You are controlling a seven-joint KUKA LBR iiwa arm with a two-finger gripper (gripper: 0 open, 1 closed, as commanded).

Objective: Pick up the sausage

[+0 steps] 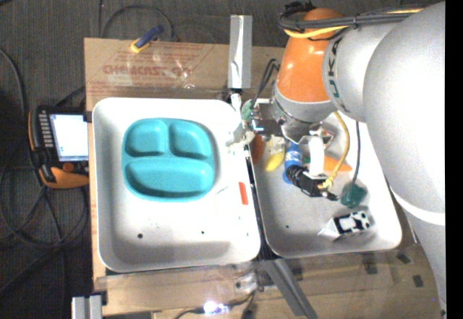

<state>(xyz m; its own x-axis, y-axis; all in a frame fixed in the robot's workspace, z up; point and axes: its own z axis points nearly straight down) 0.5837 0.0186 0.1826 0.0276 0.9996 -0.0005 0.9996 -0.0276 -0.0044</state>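
A small orange-red elongated piece, apparently the sausage (pixel 243 193), lies on the inner right wall of the left bin (pixel 145 238). My gripper (pixel 244 131) is at the top of the divide between the two bins, above and apart from the sausage. The grey and orange wrist covers most of it. Nothing shows between its tips.
A teal divided plate (pixel 170 158) sits in the left bin. The right bin (pixel 289 238) holds a yellow piece (pixel 273 158), a blue piece (pixel 292 159), an orange piece (pixel 340 163), a green piece (pixel 352 196) and a black-and-white toy (pixel 353 222). The arm overhangs the right bin's upper half.
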